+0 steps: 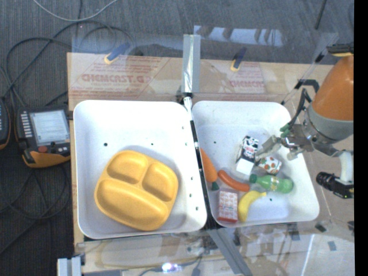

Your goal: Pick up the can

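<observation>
Red-and-white can (269, 165): lying in the right bin (224, 119), touching the green bottle (275, 183).
Hand (275, 145): hovering just beside it; grip state indeterminate.
Risk: crowding neighbours causing a misgrasp.

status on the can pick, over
Pincer low over right bin, fingers unclear. Can just below it, not held. Green bottle and dice-patterned box crowd it.

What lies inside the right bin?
Right bin holds a carrot, hot dog, banana, green bottle, red packet, cow-patterned carton and can. Gripper partly covers the can.
</observation>
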### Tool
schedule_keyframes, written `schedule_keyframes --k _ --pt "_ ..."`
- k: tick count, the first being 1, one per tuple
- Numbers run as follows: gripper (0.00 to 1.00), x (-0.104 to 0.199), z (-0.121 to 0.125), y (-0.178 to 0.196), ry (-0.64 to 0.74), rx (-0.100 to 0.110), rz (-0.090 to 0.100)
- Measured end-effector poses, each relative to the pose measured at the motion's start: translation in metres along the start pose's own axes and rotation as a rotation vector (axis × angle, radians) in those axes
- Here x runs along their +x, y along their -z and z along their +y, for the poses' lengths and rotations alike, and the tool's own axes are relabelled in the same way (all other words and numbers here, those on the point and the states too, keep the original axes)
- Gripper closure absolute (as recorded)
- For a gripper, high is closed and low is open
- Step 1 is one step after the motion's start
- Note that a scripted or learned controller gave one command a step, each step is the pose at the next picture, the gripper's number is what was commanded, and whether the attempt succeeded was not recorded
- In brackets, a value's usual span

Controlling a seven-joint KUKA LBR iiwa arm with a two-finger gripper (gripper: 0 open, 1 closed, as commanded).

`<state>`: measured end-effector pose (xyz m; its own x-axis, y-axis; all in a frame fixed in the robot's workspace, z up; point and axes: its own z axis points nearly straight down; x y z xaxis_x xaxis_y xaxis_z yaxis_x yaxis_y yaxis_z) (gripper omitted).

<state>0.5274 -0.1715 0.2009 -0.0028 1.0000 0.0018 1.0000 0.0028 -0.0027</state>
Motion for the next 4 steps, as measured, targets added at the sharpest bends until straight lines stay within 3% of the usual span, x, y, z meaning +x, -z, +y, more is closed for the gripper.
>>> schedule_keyframes --k 1,2,3,4 --pt "0.0 -0.045 0.037 -0.076 0.032 -0.027 -0.008" --pt "0.0 -0.048 0.033 -0.089 -0.004 -0.04 0.001" --pt "0.0 -0.043 0.024 -0.088 0.046 -0.067 -0.023" --pt "0.0 -0.044 0.012 -0.105 0.044 -0.028 0.001"
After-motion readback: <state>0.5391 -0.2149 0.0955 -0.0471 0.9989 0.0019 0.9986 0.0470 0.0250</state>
